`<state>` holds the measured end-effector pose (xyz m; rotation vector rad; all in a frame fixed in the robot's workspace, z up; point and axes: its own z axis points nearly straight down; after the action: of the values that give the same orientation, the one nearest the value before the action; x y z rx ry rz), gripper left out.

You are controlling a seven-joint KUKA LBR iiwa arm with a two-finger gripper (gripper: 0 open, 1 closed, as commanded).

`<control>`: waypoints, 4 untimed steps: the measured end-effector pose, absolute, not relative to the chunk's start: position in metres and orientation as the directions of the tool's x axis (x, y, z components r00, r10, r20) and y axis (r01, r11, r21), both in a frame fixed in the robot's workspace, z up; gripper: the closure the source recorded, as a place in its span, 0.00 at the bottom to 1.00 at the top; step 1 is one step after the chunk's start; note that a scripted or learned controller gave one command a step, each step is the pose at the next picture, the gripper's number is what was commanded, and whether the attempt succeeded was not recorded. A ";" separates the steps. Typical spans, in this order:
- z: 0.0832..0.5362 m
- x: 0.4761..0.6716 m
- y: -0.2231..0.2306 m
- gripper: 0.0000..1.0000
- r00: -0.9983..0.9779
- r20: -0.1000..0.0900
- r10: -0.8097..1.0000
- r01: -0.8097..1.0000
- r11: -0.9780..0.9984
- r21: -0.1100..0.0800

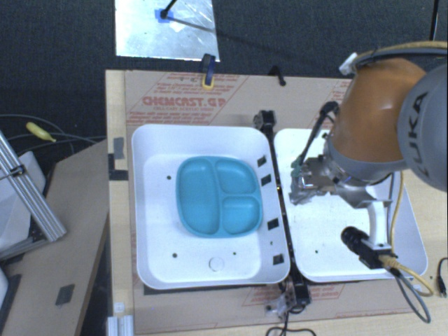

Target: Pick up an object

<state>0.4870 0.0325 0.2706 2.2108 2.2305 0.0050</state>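
Currently my gripper (302, 186) sits over the left part of the right bin (329, 257), close to the divider between the two bins. I'm reaching in from the right; the orange band (374, 114) above my wrist covers the far right part of that bin. From this angle the fingertips are a small metallic cluster, and whether they are apart or closed I cannot tell. Nothing is visibly held between them.

The one object I can see in the bins: a blue divided plate (217, 196) with three compartments, lying flat in the middle of the left bin (157, 257). It is left of my gripper, across the divider, and apart from it. A small pale round mark (216, 263) sits on the left bin floor, near of the plate; can't tell what it is.

A black cylindrical part (360, 246) with a yellow cable hangs below my wrist over the near right area of the right bin.

Both bins rest on a cardboard sheet (182, 100) with red lettering. Far of it, a shiny silver sheet (150, 19) lies on dark carpet.
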 end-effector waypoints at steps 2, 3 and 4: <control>0.368 0.488 0.137 1.00 -0.008 0.002 1.000 1.000 0.008 0.006; 0.412 0.487 0.165 1.00 -0.007 0.003 1.000 1.000 0.007 0.006; 0.428 0.487 0.101 1.00 0.004 0.000 1.000 1.000 -0.004 0.006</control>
<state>0.4873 0.1013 0.4275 2.2232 2.2138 0.0064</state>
